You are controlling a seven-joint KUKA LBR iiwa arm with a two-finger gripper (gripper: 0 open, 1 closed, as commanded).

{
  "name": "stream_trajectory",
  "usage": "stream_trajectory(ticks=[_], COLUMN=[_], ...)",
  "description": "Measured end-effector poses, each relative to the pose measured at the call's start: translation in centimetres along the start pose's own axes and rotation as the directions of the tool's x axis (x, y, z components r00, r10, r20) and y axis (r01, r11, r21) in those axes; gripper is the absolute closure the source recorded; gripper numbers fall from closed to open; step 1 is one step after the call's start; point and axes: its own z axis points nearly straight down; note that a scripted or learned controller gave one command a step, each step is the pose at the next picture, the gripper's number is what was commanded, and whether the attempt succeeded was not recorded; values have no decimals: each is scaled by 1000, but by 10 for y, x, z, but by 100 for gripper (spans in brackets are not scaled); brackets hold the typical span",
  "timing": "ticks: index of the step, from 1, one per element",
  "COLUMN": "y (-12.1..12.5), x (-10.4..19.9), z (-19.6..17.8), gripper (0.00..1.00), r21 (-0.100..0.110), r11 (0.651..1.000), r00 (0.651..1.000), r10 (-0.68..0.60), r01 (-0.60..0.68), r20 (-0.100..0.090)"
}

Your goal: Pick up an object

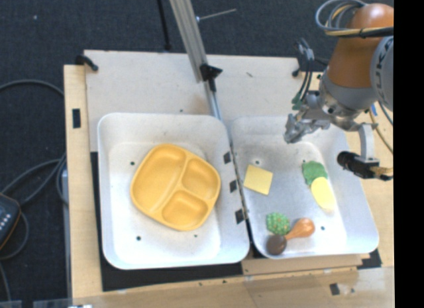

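The gripper (296, 132) is hung over the far part of the right bin (361, 224), apparently staged above the objects; whether its fingers are apart cannot be told. Nothing is seen between them. The candidates lie nearer the camera: a yellow square (258, 180), a green-and-yellow piece (318, 183), and a green, orange and brown cluster (286, 228).

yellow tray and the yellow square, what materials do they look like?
Yellow tray: likely moulded plastic, semi-gloss; smooth rounded compartment ridges with soft highlights. Yellow square: flat and matte, no shine, crisp edges; could be foam, rubber or thin plastic toy cheese. The view can't settle which.
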Motion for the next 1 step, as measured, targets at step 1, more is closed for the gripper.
stream_trajectory(ticks=[1], y=[13], x=[52], z=[4], gripper=[100], r21=[0], r11=[1000], r00=[1000], r10=[0], r01=[0], r20=[1])
